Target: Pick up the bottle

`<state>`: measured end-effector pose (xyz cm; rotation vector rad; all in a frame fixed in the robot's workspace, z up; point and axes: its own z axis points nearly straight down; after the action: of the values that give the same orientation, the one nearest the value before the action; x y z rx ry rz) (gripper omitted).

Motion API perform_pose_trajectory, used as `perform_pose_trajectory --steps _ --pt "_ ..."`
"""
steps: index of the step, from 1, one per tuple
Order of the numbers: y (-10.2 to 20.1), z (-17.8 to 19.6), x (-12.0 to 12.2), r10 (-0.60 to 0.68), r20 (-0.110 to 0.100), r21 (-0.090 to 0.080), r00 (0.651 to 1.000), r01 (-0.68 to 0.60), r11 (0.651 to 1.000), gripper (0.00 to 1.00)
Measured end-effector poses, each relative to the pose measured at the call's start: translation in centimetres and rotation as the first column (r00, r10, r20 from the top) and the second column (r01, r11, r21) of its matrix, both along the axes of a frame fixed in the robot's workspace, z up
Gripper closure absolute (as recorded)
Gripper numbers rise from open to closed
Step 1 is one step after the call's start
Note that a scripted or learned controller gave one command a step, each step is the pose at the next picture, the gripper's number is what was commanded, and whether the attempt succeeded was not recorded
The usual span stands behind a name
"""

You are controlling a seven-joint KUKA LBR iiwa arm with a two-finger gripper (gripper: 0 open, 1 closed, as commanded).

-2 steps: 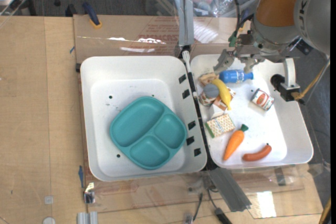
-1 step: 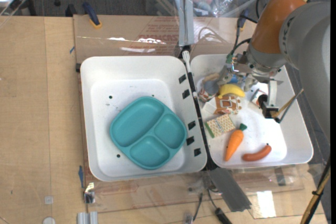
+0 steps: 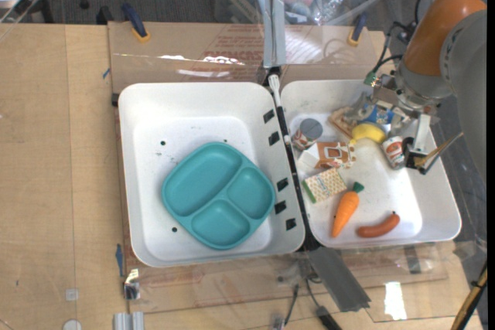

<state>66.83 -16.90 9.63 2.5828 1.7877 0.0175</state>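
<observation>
Camera view from above shows you two shallow white bins side by side on the wooden counter (image 3: 54,166): the left white bin (image 3: 147,108) carries a teal divided plastic plate (image 3: 218,195), the right white bin (image 3: 433,205) a jumble of toy food. Your target, as far as you can judge, is the small red-and-white bottle (image 3: 395,151) lying tilted near that bin's right wall, just beside a yellow plastic lemon (image 3: 368,133). An orange toy carrot (image 3: 345,212) and a red toy sausage (image 3: 377,226) lie nearer the front edge, well apart from it.

To do this well, bring the hand (image 3: 383,106) down squarely over the bottle's body, across its narrow width, and keep clear of the lemon.

The grey arm with its orange band (image 3: 450,27) reaches in from the right, wrist bent down over the bin's back right part. You cannot tell whether the hand is released or clenched; nothing is visibly between its parts.
</observation>
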Motion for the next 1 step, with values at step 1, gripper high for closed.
perform_pose_trajectory --steps 1 --pt "0.18 1.34 0.41 0.006 0.015 -0.004 1.0 -0.006 1.0 1.0"
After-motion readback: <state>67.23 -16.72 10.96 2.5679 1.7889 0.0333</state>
